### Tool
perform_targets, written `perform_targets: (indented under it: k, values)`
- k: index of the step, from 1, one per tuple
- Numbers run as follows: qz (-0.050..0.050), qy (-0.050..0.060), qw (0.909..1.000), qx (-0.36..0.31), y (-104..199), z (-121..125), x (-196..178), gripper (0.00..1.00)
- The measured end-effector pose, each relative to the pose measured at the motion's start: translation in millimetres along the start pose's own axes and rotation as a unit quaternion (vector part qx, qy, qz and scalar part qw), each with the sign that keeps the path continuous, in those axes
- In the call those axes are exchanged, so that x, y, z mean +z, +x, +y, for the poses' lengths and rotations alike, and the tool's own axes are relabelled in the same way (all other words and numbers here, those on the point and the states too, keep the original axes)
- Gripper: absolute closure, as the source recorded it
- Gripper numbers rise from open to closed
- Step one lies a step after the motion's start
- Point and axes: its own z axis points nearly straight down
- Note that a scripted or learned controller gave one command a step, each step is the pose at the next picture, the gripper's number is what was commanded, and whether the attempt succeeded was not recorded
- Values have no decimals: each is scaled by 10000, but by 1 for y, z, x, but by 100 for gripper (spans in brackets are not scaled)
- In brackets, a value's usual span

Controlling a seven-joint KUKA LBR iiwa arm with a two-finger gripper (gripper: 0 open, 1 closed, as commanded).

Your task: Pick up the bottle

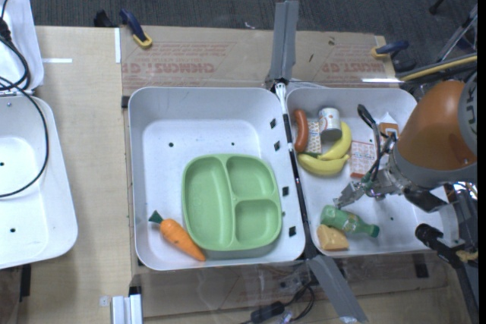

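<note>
Two bins on the bench. Nearest the camera in the right bin [395, 243] lies the green bottle [348, 221] on its side, a yellowish wedge of food [332, 238] touching its near side. Just above it hovers the gripper [354, 195], fingers slightly parted and closed on nothing, tips just beside the bottle. Further back sit a banana [328, 157], a sausage [301, 130] and a small can [329, 121]. Over in the left bin [152, 163], a green divided plate [231, 201] and a carrot [179, 236].
</note>
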Motion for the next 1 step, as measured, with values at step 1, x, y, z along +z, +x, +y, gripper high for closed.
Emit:
perform_targets:
  k: [1]
  values:
    - [-88,-108,9783,-2066,12,-8,-6,0]
